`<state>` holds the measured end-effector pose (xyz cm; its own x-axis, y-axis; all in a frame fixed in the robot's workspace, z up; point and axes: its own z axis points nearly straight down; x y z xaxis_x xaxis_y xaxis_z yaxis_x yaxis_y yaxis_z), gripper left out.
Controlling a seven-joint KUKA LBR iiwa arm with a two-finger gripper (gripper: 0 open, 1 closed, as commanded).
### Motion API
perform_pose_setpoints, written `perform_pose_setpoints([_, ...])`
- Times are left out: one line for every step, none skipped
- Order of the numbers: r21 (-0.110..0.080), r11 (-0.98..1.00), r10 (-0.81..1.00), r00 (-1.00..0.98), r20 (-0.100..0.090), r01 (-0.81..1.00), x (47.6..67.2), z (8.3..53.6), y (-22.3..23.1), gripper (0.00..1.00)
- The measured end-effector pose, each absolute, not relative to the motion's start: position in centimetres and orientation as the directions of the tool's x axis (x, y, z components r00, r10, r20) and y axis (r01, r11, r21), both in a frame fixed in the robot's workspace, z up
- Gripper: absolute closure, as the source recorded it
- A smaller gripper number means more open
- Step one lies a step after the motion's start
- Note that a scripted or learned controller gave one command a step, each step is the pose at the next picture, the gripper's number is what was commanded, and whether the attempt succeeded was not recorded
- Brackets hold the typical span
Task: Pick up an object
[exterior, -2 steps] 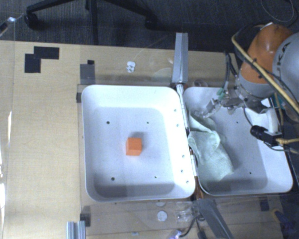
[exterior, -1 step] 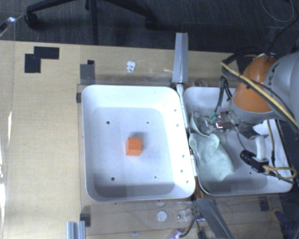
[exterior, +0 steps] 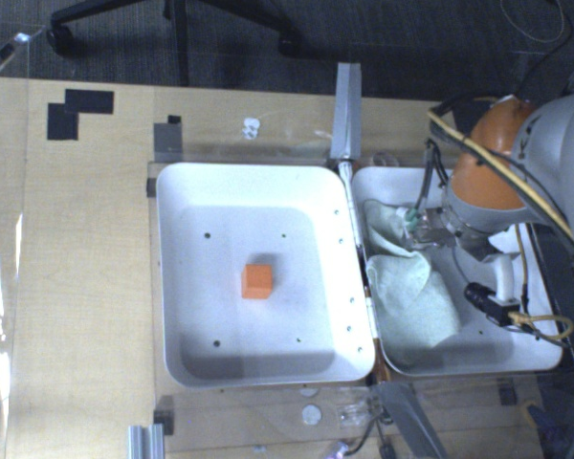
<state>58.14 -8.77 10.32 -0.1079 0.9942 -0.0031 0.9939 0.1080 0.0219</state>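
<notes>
Two white bins sit side by side, an orange cube alone mid-floor in the left bin, while the arm hangs over pale crumpled cloth in the right bin. Whether its gripper holds anything cannot be told; soft cloth may slip, and the dividing wall crowds that side.

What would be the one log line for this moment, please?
arm: over right bin | cloth: in right bin, under wrist | orange cube: in left bin, untouched | pick: not done
</notes>
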Motion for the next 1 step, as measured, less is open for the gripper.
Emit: perform_pose_setpoints([0.004,-0.043,0.999,0.043,0.0,0.999,60.84,18.55,-4.86,1.0])
